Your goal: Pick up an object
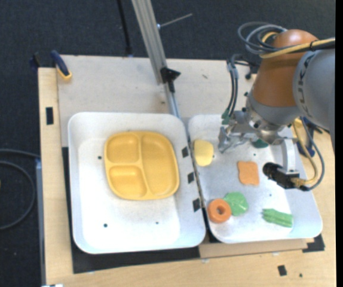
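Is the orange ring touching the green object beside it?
Touching. In the camera view the orange ring overlaps the edge of the green object, with no gap between them.

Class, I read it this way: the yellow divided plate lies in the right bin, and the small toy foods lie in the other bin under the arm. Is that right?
Not quite. The camera view shows the yellow divided plate in the left bin. The small toy foods, such as the orange ring, lie in the right bin under the arm.
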Available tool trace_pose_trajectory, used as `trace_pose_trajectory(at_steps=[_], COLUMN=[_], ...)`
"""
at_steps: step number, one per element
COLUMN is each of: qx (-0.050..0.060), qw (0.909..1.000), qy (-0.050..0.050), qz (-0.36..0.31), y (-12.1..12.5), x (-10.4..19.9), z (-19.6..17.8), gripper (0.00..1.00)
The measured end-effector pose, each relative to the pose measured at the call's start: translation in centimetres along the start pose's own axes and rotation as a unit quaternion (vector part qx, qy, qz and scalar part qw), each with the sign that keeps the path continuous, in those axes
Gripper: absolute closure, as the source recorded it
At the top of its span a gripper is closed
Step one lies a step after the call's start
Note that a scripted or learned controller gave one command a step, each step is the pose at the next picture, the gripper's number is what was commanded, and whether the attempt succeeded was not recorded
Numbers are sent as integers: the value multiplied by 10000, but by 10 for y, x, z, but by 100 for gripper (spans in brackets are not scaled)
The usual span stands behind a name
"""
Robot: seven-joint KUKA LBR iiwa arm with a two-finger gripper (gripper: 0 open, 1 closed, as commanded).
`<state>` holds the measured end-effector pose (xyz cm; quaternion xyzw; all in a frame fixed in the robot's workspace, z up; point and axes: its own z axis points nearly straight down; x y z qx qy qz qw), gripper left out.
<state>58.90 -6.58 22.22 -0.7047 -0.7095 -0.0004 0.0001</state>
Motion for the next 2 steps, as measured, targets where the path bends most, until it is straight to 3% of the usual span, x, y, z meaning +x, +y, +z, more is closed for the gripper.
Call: trace_pose_trajectory(at_steps=[2], qx=[4], qw=[10000], qy=[4], qz=[-6], y=[-13], x=[118], z=[-10], gripper=[100])
